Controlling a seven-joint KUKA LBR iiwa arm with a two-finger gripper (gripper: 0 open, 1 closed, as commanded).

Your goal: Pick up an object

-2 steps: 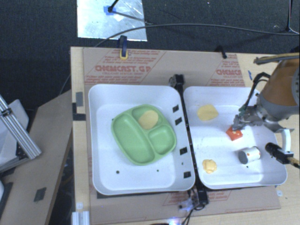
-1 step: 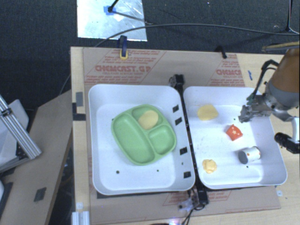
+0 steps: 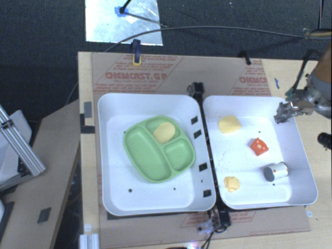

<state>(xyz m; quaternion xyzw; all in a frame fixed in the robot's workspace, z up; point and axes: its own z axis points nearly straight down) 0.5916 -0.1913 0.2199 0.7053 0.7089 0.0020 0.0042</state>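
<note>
From my remote seat: right bin [image 3: 295, 139] carries four pickable items, with the gripper [image 3: 284, 112] hovering over its far-right rim, grip state impossible to tell. The red block [image 3: 259, 146] lies nearest, just down-left of it; the grey-and-white cylinder [image 3: 275, 171] sits below that, long axis roughly left-right.

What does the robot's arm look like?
At the picture's right edge, the arm looks grey and metallic, with an orange band above the wrist. A thin dark cable loops beside it. Its gripper is small, grey and silvery.
</note>
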